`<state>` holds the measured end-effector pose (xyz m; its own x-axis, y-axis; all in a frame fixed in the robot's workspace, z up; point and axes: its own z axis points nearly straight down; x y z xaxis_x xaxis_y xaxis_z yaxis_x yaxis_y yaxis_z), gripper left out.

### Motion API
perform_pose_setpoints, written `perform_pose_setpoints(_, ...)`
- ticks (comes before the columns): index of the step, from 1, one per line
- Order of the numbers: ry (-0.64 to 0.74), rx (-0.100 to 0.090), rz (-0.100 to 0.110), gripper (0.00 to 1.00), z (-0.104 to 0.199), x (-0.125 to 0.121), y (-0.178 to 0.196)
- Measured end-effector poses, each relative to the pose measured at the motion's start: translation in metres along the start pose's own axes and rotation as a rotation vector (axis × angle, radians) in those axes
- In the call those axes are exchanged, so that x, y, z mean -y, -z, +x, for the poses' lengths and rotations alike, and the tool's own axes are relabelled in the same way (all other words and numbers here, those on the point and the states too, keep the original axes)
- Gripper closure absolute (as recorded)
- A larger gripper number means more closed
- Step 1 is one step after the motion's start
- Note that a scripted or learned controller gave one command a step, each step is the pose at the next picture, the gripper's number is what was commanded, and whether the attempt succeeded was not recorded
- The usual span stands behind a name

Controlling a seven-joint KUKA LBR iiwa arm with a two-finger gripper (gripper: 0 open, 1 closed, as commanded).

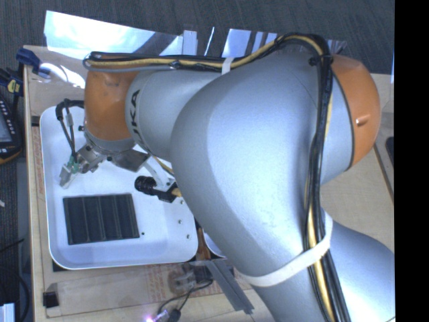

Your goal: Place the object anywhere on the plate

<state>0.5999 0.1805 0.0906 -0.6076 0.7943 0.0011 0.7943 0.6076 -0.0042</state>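
My arm, grey with an orange band (107, 106) above the wrist, covers most of the view and reaches over the left bin (53, 247). The gripper (72, 167) hangs over that bin's left side, just above and left of a dark ribbed rectangular slab (100, 219) lying flat on the bin floor. The gripper is seen from behind, and whether anything is in it cannot be made out. A thin curved white rim (205, 244), possibly the plate, peeks out under the arm at the left edge of the right bin. The rest of the right bin is hidden.
A black cable connector with a yellow lead (151, 187) juts from the wrist over the middle of the left bin. Black devices (7, 123) sit past the bench's left edge. Brackets and wires (194, 277) lie at the front of the bench.
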Motion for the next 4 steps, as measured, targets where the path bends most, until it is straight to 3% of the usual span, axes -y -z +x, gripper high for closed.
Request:
perform_pose_setpoints(1, 0.217, 0.001, -0.006, 1.00, 0.024, 0.062, 0.003)
perform_pose_setpoints(2, 0.395, 0.002, -0.003, 1.00, 0.001, 0.139, 0.096)
perform_pose_setpoints(3, 0.123, 0.001, 0.000, 1.00, 0.067, 0.075, 0.053)
perform_pose_setpoints(4, 0.176, -0.001, 0.001, 1.00, 0.021, 0.141, 0.013)
